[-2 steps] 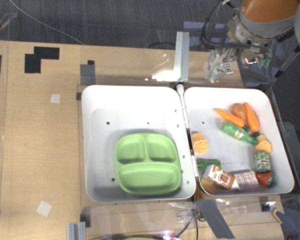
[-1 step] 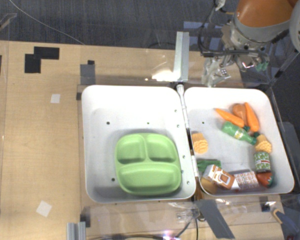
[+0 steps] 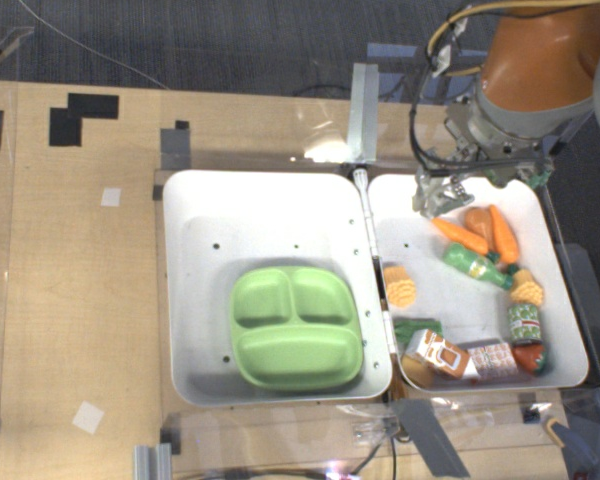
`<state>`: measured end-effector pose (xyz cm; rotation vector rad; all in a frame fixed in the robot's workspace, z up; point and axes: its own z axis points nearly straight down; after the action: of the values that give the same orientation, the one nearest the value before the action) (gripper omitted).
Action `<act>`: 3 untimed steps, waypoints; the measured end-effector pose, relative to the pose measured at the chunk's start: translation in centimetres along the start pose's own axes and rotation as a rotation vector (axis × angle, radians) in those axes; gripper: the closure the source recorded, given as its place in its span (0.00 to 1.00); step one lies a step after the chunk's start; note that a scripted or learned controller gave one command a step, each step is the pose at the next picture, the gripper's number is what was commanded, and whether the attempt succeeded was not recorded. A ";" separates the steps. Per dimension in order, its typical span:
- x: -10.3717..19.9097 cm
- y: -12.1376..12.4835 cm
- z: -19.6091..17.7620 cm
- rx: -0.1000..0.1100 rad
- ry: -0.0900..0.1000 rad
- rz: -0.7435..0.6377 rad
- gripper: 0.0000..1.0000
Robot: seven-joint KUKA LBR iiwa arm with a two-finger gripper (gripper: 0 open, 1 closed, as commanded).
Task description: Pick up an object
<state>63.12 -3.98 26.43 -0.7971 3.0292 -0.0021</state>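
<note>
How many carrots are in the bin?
2. One carrot lies slanted in the right bin, just below the gripper. The other carrot lies right beside it, nearer the bin's right wall. More could be hidden under the arm.

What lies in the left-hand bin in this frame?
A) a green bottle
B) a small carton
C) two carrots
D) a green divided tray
D: the green divided tray sits alone on the floor of the left bin, while the carrots, green bottle and carton all lie in the right bin.
</note>
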 end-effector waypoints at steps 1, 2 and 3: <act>-0.3 0.0 -1.4 0.005 -0.012 -0.001 1.00; -4.4 -0.3 -4.6 0.001 -0.005 0.234 1.00; -4.7 -0.2 -6.0 0.005 -0.017 0.231 1.00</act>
<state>67.27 -1.89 32.51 -0.4408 3.0827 -0.0015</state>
